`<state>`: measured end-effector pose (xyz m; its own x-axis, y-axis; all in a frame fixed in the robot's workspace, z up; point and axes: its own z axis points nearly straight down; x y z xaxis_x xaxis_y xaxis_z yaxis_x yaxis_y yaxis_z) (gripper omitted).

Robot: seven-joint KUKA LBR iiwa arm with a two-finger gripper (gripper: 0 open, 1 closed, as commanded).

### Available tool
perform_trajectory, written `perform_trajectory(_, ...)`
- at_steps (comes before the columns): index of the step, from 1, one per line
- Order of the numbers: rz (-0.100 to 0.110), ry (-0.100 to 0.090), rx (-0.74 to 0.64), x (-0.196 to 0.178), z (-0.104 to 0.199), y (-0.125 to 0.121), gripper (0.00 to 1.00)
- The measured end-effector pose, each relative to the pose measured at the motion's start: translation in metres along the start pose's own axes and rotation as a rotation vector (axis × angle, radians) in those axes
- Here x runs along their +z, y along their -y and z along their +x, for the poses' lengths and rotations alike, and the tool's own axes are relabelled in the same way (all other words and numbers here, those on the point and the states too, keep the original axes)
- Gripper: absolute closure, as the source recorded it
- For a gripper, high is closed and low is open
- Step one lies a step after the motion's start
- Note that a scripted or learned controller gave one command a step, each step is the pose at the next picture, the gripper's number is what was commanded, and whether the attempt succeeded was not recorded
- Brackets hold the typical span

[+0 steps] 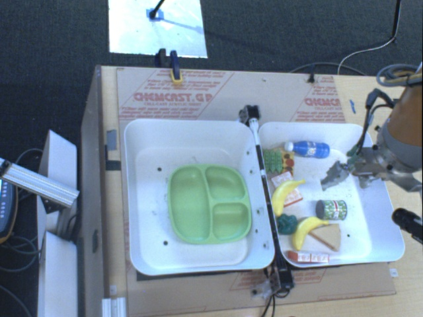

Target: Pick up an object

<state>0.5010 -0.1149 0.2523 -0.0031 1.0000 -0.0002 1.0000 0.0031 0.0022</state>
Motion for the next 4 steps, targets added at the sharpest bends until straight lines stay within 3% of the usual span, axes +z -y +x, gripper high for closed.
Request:
perform_trajectory(1,0.003,-0.001,0.000,0.097,0.031,-0.103,0.00)
perform_trajectory(2,-0.009,-0.003,-0.001,0.163,0.007,-0.059,0.00)
perform_trajectory(3,-0.011,-0.004,-0.003,0.162,0.016,-0.124,0.00)
perform_trajectory(4,0.026,-0.013,0.005,0.164,0.005,-0.165,0.00)
